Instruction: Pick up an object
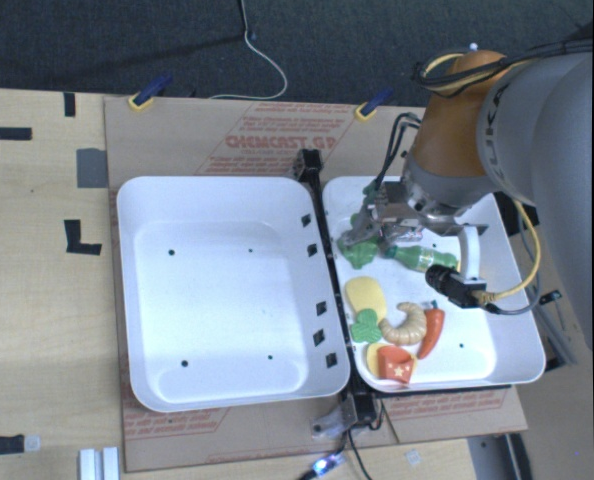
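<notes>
My gripper (375,233) hangs low over the upper left part of the right bin (507,353). It sits right above a green leafy toy (360,254), and contact cannot be judged. A green bottle-shaped toy (420,259) lies just to its right. Nearer the front lie a yellow piece (365,293), a small green piece (365,324), a tan curved piece (407,324), a red pepper (432,332) and an orange-red piece (393,364).
The left bin (137,268) stands beside the right one, with a black divider clip row (322,268) between them. Both rest on a cardboard sheet (267,138). The arm's grey body and orange band (457,118) cover the right bin's back right corner.
</notes>
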`<state>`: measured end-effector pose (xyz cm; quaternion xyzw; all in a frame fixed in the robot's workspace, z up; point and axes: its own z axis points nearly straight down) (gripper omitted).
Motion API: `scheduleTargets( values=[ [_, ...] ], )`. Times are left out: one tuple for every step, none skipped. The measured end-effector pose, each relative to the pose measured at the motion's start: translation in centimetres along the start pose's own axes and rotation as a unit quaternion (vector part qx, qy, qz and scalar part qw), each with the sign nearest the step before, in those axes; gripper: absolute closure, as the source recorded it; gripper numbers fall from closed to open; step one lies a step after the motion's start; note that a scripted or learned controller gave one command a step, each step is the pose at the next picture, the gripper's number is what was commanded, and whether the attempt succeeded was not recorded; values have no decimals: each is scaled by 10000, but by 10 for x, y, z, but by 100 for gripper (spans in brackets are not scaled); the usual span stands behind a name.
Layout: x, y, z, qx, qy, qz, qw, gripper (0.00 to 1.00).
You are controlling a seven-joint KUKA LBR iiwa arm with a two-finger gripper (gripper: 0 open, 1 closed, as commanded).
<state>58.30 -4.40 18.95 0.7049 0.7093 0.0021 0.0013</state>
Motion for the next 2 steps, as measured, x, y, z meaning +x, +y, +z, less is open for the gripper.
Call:
scheduleTargets(
  values=[
    [57,36,-8,16,-1,-4,10000,100],
    [42,32,-71,15,-8,20,10000,100]
  ],
)
